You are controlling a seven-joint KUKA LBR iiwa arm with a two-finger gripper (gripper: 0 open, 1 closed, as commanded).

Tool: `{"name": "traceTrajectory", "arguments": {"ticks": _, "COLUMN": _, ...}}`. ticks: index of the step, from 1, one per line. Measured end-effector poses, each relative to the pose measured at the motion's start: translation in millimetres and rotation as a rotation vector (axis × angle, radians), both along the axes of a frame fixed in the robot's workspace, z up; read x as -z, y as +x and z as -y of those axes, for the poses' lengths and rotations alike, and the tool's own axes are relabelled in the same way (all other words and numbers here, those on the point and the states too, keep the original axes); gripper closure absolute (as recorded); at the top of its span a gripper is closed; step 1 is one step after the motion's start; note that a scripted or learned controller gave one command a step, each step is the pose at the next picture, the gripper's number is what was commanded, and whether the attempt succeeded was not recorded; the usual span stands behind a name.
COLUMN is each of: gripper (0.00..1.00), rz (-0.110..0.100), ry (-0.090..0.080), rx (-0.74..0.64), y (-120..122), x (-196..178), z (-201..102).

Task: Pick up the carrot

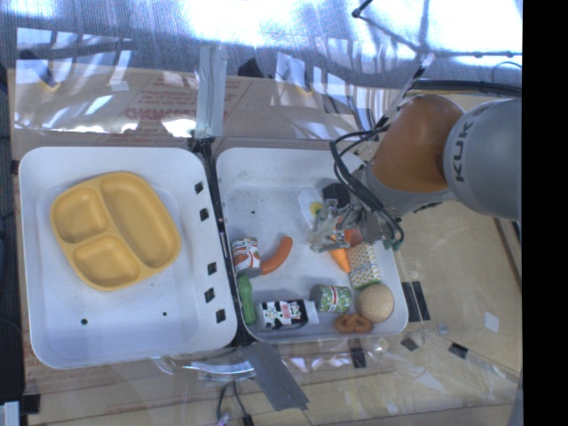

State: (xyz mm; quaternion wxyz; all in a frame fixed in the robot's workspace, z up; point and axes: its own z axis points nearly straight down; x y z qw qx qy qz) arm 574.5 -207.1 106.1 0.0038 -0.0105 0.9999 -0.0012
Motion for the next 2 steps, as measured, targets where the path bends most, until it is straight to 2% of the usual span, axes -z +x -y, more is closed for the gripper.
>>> {"name": "traceTrajectory", "arguments": {"ticks": 1, "gripper": 1.0, "rz": -0.009, "ry": 0.002, "rx": -0.304, "y": -60, "x": 14, "z": 3}}
{"name": "traceTrajectory", "arguments": {"ticks": 2, "gripper": 1.0, "rz": 0.002, "ry": 0.0, "rx": -0.213, "y": -33, "x": -66, "z": -56}}
